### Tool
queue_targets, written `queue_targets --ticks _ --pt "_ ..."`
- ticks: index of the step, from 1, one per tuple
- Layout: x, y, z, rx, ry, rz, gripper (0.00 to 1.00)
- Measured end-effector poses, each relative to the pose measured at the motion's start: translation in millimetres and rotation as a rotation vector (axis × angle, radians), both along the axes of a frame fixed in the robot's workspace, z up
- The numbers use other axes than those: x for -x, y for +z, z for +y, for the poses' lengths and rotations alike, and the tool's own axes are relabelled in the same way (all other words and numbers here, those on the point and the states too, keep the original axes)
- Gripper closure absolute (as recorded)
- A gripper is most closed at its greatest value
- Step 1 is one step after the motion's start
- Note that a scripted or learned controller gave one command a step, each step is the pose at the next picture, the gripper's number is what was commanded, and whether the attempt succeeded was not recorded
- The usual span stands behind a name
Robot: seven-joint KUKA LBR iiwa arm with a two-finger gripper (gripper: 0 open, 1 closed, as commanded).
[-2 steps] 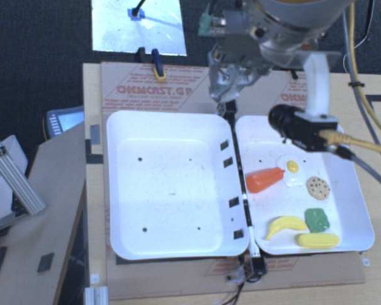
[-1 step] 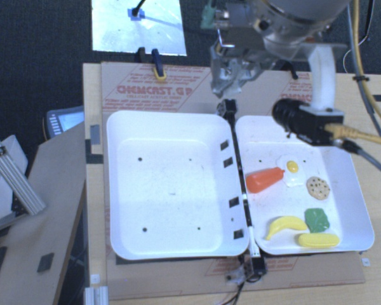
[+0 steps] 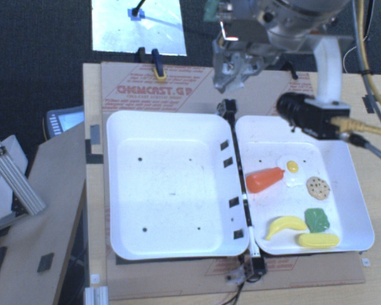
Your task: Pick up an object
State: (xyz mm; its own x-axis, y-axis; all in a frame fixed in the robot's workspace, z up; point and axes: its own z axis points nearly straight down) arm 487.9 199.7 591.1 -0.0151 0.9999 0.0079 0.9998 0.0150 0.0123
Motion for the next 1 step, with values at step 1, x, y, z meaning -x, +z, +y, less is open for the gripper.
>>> queue_targets --ticks 1 --pt "-0.3 11.4 -0.4 -0.001 0.002 -0.002 1.00"
